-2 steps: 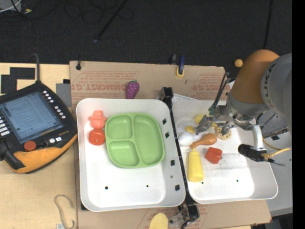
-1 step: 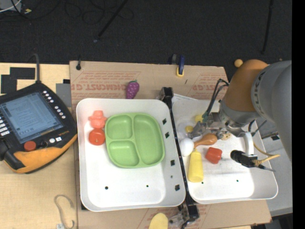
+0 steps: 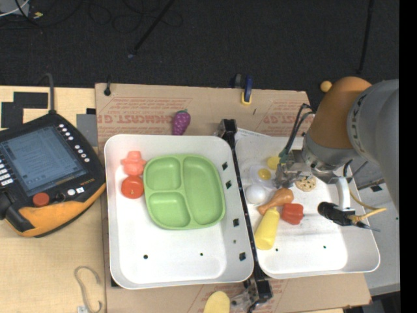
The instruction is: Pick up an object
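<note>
Seen from above, the gripper point(image 3: 285, 173) hangs low over the far part of the right bin point(image 3: 313, 253). It sits in a dark tangle of metal, so I cannot tell whether it is open or closed, nor whether it has hold of anything. The nearest thing is an orange drumstick point(image 3: 277, 199), or so it looks. It lies just on the near side of the gripper and slants down toward the view's left. It seems apart from the gripper, though the gap is small.

A cookie point(image 3: 304, 184) lies just right of the gripper, a small yellow piece point(image 3: 264, 173) lies just left of it, and a white ball point(image 3: 256, 192) lies near the bin's left wall. A red pepper point(image 3: 292, 212) touches the drumstick's near side, and a yellow bottle point(image 3: 266, 229) lies just beside the pepper.

The grey arm point(image 3: 381, 129) comes in from the right, its orange band point(image 3: 335, 116) bulging above the wrist — the wrist tips down and leftward into the bin.

The left bin point(image 3: 169, 253) holds a green plate point(image 3: 184, 192), with a pink toy point(image 3: 133, 163) and a tomato point(image 3: 132, 187) at its left edge.
</note>
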Controlling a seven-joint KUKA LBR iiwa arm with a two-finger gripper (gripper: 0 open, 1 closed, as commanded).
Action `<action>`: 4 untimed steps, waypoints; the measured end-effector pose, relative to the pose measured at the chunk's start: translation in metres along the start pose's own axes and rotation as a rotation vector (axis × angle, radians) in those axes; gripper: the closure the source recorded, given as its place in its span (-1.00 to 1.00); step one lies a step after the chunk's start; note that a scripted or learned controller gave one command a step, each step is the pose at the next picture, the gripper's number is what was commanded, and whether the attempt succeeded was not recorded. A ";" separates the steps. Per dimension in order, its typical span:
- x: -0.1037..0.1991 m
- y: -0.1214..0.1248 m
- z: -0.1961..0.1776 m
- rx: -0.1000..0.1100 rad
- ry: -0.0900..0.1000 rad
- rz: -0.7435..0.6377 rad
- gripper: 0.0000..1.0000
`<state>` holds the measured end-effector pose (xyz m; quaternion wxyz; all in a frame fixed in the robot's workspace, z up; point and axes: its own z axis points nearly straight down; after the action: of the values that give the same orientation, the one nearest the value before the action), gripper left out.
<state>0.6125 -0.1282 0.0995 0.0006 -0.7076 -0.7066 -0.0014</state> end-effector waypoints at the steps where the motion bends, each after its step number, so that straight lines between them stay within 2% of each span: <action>1: -0.006 0.007 -0.046 -0.001 -0.003 0.001 1.00; 2: -0.015 0.004 -0.103 -0.002 -0.004 0.000 1.00; 3: -0.016 0.004 -0.130 0.000 -0.003 0.000 1.00; 4: 0.034 -0.008 -0.119 0.006 -0.001 -0.004 1.00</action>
<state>0.6045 -0.0949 0.2182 0.0024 -0.7063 -0.7079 0.0009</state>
